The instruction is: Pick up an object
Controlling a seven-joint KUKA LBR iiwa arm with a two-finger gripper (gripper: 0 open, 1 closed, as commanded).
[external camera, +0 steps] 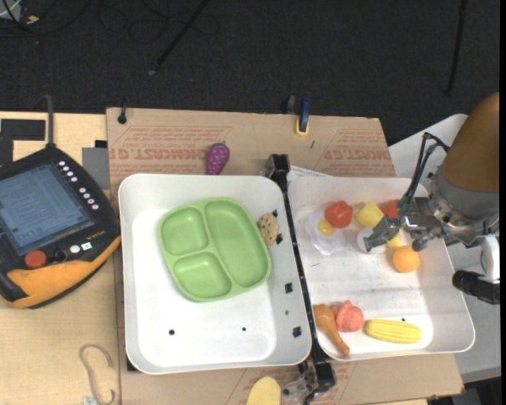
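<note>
Cardboard (236, 142) behind the right bin (455, 332) reads reversed red print, illegible. Gripper (396, 236) over that bin, fingers apart, gripping nothing; orange (406, 260) just beside them. Bin centre lies open.

divided plate (215, 249) in left bin (143, 327)

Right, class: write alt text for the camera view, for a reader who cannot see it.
A grey robot arm's gripper hovers over the right white bin among toy foods, beside an orange ball. The left white bin holds a green divided plate.
</note>
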